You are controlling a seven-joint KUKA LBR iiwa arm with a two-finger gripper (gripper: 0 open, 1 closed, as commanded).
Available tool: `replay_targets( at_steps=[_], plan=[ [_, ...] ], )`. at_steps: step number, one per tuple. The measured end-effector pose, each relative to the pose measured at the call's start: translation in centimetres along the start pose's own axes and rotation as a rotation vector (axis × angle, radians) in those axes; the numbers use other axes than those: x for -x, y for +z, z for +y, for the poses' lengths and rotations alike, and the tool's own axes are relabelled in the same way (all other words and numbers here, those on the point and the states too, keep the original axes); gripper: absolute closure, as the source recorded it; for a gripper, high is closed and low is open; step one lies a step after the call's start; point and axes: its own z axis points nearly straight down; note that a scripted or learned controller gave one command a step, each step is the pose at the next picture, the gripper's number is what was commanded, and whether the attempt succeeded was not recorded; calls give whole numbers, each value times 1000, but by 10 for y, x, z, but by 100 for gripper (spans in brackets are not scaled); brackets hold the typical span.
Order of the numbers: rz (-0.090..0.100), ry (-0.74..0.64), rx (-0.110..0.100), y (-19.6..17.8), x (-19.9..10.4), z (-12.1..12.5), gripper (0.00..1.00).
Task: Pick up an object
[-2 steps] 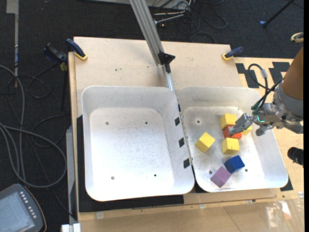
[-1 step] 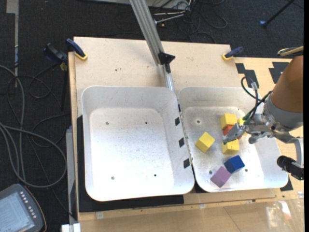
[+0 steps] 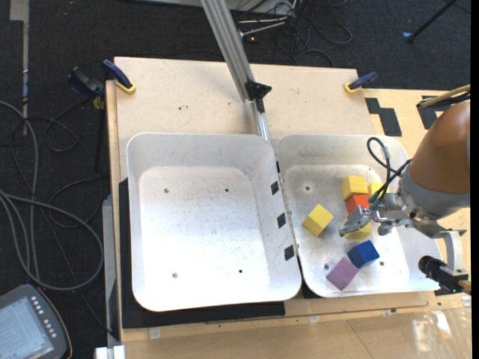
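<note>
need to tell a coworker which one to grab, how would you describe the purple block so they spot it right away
Look at the right-hand white bin, the one the arm reaches into. Near its front edge lies the purple block, the lowest piece in the view, beside the blue block. It is the only purple one: the others are yellow, orange or blue.

Two shallow white bins (image 3: 202,155) of smooth, speckled matt plastic are borne on a pale, matt wooden worktop (image 3: 194,88); a slanted pole (image 3: 228,40) of brushed metal is seen.
</note>
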Motion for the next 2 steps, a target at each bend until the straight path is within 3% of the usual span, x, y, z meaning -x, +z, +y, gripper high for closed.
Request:
replay_targets(
  at_steps=[1,2],
  plan=[
    [1,0,-2,63,3,-4,0],
    [-1,0,6,49,3,-2,100]
  ],
)
